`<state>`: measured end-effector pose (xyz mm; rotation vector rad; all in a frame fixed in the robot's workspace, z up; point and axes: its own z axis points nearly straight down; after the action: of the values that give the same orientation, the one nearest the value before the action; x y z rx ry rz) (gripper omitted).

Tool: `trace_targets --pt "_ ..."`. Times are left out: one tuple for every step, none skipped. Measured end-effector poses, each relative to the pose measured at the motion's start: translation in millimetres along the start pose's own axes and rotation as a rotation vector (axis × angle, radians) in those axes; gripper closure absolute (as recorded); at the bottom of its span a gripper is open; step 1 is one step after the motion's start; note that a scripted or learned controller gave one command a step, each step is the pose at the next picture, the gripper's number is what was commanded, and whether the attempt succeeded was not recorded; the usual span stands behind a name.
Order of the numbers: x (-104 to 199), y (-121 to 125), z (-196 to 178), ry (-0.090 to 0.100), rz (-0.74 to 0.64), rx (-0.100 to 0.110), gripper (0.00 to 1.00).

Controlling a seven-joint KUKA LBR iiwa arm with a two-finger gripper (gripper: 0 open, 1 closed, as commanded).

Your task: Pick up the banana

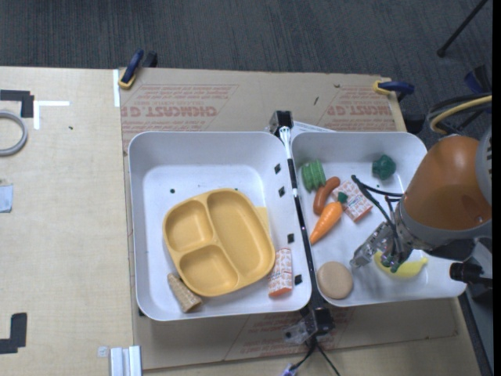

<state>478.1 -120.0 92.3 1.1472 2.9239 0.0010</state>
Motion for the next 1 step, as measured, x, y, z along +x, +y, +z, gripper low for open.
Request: trace_targets --pt "-0.1 -0.1 0.0 0.000 0.000 0.000 0.00"
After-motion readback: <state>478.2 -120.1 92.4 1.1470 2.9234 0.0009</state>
